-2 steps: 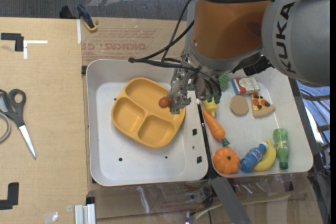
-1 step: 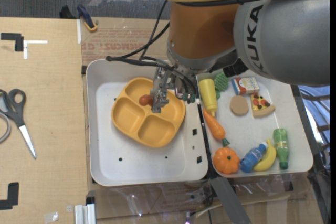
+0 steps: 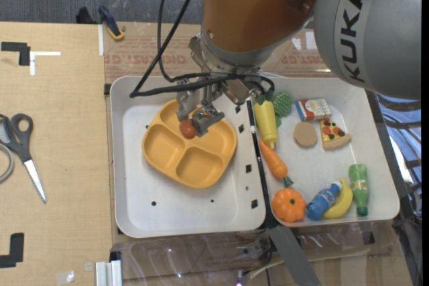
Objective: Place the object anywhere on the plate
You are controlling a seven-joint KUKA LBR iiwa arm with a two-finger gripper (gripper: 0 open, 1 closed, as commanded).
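A yellow divided plate lies in the left white bin. My gripper hangs over the plate's upper compartments, under the arm's big orange wrist. A small round red-orange object sits between its fingertips, right at the plate's surface near the centre divider. I cannot tell whether the object touches the plate. The fingers are closed in on it. The wrist and its cables hide the plate's far rim.
The right bin holds toy food: a yellow bottle, carrot, small pumpkin, banana, green bottle, blue bottle, pizza slice and cookie. Scissors lie on the bench at left.
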